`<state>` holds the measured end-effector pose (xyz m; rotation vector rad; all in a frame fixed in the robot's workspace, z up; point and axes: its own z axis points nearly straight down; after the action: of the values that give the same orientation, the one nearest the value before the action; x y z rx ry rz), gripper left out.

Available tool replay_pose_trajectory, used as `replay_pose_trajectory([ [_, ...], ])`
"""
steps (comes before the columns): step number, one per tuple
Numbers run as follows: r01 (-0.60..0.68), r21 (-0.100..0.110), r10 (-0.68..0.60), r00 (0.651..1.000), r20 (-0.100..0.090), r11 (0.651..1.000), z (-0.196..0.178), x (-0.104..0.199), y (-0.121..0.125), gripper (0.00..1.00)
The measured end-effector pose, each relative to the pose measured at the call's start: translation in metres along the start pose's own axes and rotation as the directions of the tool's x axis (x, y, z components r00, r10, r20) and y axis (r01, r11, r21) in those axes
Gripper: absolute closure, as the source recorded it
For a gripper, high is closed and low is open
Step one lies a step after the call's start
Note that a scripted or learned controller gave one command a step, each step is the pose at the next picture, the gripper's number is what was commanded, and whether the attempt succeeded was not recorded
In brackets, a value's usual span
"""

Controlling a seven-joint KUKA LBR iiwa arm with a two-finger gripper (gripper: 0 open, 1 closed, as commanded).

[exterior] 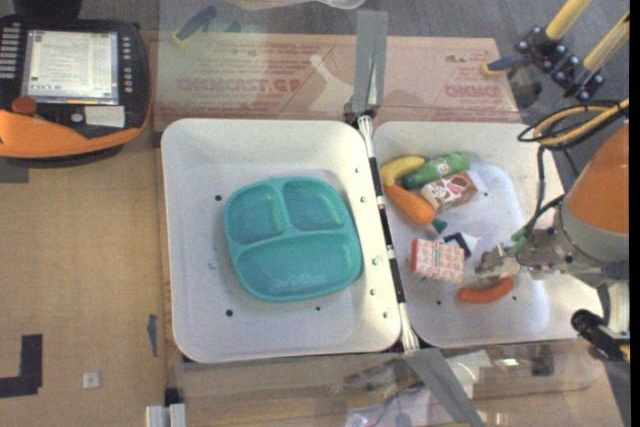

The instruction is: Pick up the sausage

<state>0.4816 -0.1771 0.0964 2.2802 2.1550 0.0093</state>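
Much of the arm (600,205) is cut off at the right edge, and we see the gripper (497,264) only as a small grey blur, too indistinct for us to judge its state. It hangs just above the sausage (486,292), which lies in the right bin (530,315) near its front, with its long axis running roughly left to right, the right end tilted slightly upward in view. We cannot tell whether they touch. Just left sits a small carton (438,260); a carrot (410,204), a banana (400,169) and other food items lie behind. The left bin (190,215) holds a teal divided plate (291,238).
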Motion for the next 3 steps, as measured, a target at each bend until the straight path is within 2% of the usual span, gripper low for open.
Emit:
replay_pose_trajectory([
  [1,-0.002,-0.004,0.002,1.000,0.001,1.000,-0.010,-0.001,0.001,1.00],
  [2,0.219,0.005,-0.219,0.976,0.002,0.976,-0.015,-0.015,0.032,1.00],
  [3,0.219,0.006,-0.219,0.976,0.000,0.976,-0.015,-0.015,0.032,0.00],
])
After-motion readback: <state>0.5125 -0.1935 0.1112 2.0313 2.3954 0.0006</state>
